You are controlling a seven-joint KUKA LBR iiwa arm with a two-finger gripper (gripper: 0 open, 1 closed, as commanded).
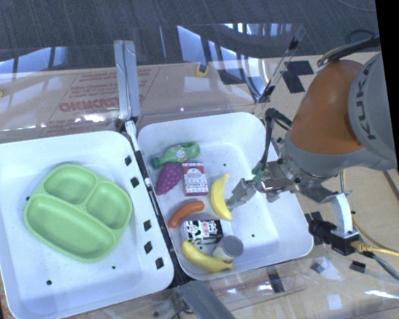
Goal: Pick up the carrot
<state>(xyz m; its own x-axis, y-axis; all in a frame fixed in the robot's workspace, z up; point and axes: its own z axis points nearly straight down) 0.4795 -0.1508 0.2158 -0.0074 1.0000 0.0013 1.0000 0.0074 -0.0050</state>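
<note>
The carrot [185, 212] lies in the right bin [243, 130], around seven o'clock from its middle, with a banana [221, 197] just at its three o'clock and a grape bunch [168, 177] at twelve. The gripper [239, 192] hovers beyond the banana, holding nothing; its spread I cannot tell. Best to clear the banana, then descend across the carrot's narrow width.

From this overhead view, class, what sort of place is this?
Probably a robot lab test bench: a grey and orange arm reaches over two white bins, one holding toy food such as a carrot, the other a green plate.
</note>
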